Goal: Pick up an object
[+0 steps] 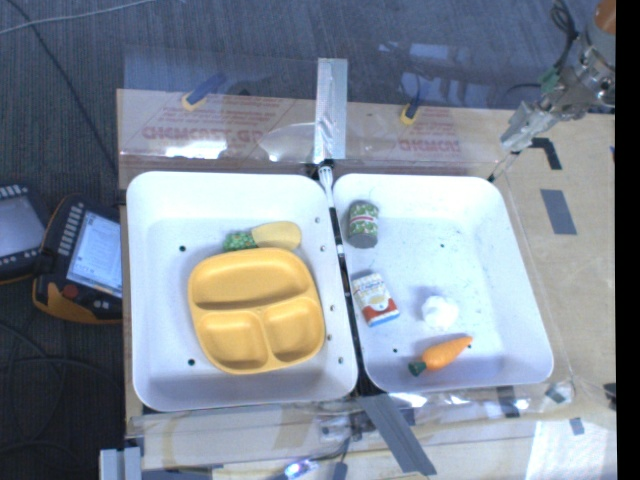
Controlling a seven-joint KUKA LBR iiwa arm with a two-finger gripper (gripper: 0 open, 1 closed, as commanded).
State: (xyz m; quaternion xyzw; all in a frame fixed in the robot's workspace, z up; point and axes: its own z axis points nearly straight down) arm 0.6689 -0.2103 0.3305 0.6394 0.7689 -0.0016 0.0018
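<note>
1. Carrot [441,353] sits near the right bin's [520,268] front edge, long axis running roughly left-right, with a white ball [439,311] just behind it.
2. Mid-bin by the divider: small carton [374,299], then a can [362,224].
3. Left bin [150,268] has a yellow tray [258,307] and a corn cob [268,235].
4. End effector [527,123] is past the right bin's far right corner, so everything lies forward-left of it. Can't tell its state.

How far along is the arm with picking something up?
Nothing looks picked yet. The gripper is beyond the right bin's far corner. The carrot, can, small carton and white ball lie there. Reaching, grasping and lifting remain.
</note>
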